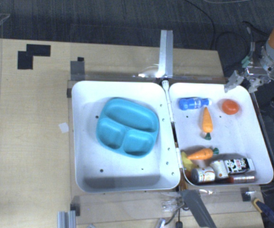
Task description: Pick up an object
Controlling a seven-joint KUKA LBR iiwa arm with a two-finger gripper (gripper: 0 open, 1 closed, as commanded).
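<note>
Nearest the camera, along the front wall of the right bin (265, 167), a crowd of small things lay pushed together: a carrot toy (199, 154) on its side with something yellow (186, 161) just beside it, a small can (203, 175), a black-and-white carton (231, 166) and a dark-capped red bottle (240, 178), all touching or nearly so. Packed that tightly against the wall, they would probably give little room for a grasp.

Farther back in the same bin the objects lay well apart. A second carrot toy (206, 121) pointed its green end toward the front, a blue bottle (193, 103) lay on its side near the dividing wall, and an orange ball-like thing (230, 107) sat alone near the back right corner. That last one looked the likeliest target, being free on all sides.

In the left bin (82, 141), a blue sectioned plate (126, 127) rested by itself on the white floor.

Farthest off, the tool (244, 81) hung over the back right rim of the right bin on the tabletop (27, 127), just beyond the orange thing. Its fingers appeared spread and released, with nothing between them, so no object had been picked up.
</note>
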